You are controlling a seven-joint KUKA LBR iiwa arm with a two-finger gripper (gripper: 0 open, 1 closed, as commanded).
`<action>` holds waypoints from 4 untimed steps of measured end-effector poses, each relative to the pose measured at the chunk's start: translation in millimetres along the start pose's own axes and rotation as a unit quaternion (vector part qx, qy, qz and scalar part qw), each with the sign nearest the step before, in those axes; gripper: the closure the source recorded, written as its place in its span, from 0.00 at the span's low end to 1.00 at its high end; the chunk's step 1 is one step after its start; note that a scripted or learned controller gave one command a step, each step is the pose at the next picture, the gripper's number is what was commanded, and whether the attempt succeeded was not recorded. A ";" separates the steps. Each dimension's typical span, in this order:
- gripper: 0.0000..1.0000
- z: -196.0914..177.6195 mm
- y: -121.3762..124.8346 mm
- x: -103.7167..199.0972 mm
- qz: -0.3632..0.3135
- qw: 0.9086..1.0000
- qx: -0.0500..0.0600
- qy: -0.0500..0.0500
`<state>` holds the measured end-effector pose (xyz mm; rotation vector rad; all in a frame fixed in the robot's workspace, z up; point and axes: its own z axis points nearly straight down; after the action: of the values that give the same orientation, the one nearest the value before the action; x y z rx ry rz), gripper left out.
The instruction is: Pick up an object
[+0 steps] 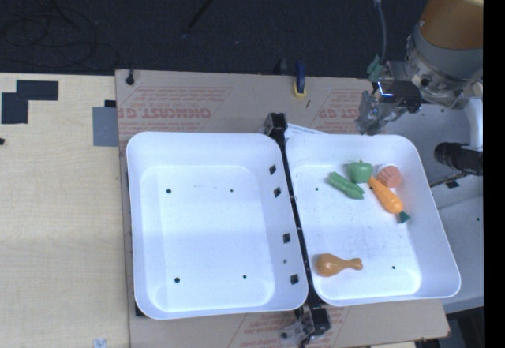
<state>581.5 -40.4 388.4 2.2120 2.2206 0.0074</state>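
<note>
camera view shows the desk (55, 204) bearing two white bins; the left bin (205, 224) is bare and the right bin (371, 220) holds the toys. the gripper (372, 119) hangs above the right bin's far rim; how it is set i cannot tell. nothing looks picked yet: an orange carrot (387, 196), a green piece (347, 185), a tan drumstick (339, 263) lie in that bin. cardboard print, upside down, is partly legible, not surely readable.

Single fixed camera above bench, looking down aslant on both bins (134, 181).
</note>
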 end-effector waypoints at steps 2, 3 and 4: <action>1.00 85.6 -78.2 9.7 -0.001 1.000 0.006 0.002; 1.00 40.0 -44.9 35.7 0.000 1.000 0.003 0.001; 1.00 59.9 -64.3 109.8 -0.001 1.000 0.007 0.001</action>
<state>517.3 69.1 327.8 2.2176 2.2322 -0.0055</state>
